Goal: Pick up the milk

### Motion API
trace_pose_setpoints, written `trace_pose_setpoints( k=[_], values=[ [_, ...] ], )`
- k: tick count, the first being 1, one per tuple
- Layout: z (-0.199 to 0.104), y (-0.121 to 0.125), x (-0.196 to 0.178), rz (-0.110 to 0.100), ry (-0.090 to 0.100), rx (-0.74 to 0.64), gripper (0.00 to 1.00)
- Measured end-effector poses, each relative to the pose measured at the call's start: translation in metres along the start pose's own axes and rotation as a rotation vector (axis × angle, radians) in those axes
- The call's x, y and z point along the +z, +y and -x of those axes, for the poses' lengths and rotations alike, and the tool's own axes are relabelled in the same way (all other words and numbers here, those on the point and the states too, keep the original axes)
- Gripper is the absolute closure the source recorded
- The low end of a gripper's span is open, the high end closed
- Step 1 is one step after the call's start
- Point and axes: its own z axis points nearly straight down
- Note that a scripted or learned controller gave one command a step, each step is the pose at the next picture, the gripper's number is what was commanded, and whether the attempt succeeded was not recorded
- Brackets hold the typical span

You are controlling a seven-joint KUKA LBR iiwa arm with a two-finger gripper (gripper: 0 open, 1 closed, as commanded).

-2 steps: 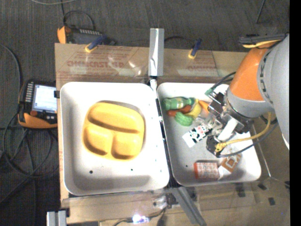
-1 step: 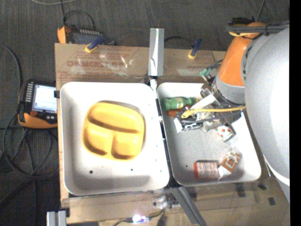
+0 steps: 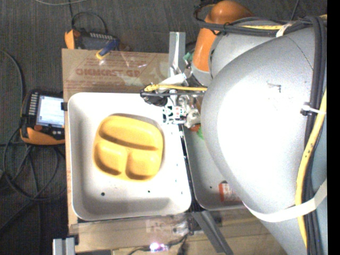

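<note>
The milk, a small white carton with dark spots, sits at the seam between the two bins, at the upper right edge of the left bin. The gripper is right at it, but I cannot tell how it stands. A yellow divided plate lies well clear in the left bin, while the arm covers most of the right bin.

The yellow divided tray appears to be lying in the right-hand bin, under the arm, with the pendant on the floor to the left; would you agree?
Not quite. In the camera view the yellow divided tray lies in the left-hand bin, well clear of the arm, which hangs over the right-hand bin. The pendant is indeed on the floor to the left.
</note>
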Motion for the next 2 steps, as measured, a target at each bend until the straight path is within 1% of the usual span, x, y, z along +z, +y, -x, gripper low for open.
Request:
trace_pose_setpoints(
  k=[1,2],
  values=[
    [0.0640,-0.0080,0.0007,0.005,0.000,0.003,1.00],
    [0.0646,-0.0085,-0.0063,0.005,-0.007,0.000,1.00]
  ],
)
